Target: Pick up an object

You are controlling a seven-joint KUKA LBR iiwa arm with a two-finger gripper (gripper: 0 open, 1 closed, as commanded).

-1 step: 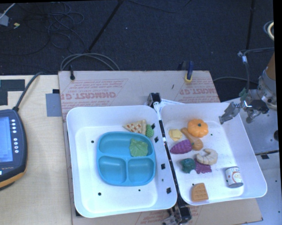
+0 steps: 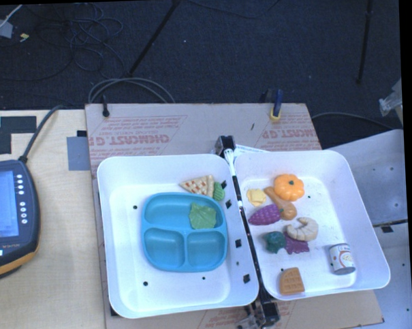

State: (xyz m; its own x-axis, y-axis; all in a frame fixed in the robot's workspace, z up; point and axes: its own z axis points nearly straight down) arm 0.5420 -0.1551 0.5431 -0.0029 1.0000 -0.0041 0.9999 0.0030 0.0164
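Two shallow white bins sit side by side at the frame's centre. Left bin (image 2: 113, 232) holds a blue divided tray (image 2: 169, 247), with a green leaf toy (image 2: 203, 216) in its upper right compartment. Right bin (image 2: 361, 208) holds toy foods: an orange pumpkin (image 2: 289, 187) uppermost, purple grapes (image 2: 265, 215) below it, a small can (image 2: 341, 258) lower right.

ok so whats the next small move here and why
Probably bring the arm in from the right, over the right bin, toward the small can. It lies apart from the crowded toy food, such as the orange pumpkin and purple grapes, so it looks like the easiest grasp.
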